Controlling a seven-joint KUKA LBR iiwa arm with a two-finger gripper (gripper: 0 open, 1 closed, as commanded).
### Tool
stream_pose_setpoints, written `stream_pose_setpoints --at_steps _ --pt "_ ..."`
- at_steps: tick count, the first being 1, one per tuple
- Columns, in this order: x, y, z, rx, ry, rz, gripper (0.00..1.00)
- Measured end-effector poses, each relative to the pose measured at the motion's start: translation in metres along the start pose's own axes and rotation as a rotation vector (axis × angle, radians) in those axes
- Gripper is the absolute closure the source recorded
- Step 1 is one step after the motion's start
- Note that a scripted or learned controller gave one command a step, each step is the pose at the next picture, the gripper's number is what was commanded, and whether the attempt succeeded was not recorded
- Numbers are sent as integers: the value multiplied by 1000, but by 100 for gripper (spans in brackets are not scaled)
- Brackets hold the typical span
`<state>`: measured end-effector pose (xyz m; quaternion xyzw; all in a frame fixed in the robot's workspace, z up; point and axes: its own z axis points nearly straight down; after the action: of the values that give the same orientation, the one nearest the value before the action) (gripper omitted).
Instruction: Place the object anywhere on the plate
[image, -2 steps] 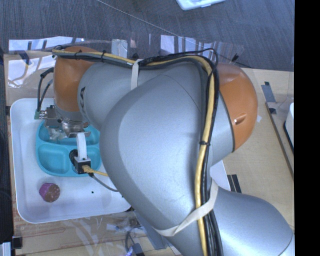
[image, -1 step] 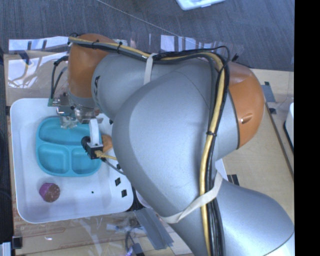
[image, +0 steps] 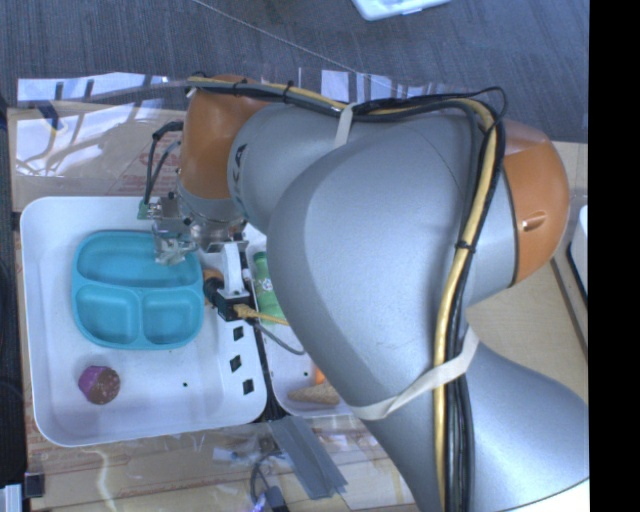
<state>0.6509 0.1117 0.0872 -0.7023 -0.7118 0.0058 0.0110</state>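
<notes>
Wooden counter (image: 100, 140) carries two white bins. Within the left bin (image: 45, 300), a blue divided plate (image: 135, 290) lies at centre, and a small purple round object (image: 99, 384) rests below the plate, apart from it. At the plate's upper right rim hangs the gripper (image: 175, 245); I cannot tell its fingers' state. Rightward, the bulky grey arm (image: 400, 260) bends over the right bin, its orange band (image: 215, 140) above the wrist.

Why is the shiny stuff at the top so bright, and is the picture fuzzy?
Camera view: light glares off the crinkled shiny sheet behind the white bin; the big grey arm looks soft and close, while the blue plate looks fairly clear.
</notes>
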Motion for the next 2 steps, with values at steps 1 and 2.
stream_pose_setpoints --at_steps 1,2 --pt "110 4 -23 -22 -4 -2 100" --pt "63 -34 -1 -17 -11 5 100"
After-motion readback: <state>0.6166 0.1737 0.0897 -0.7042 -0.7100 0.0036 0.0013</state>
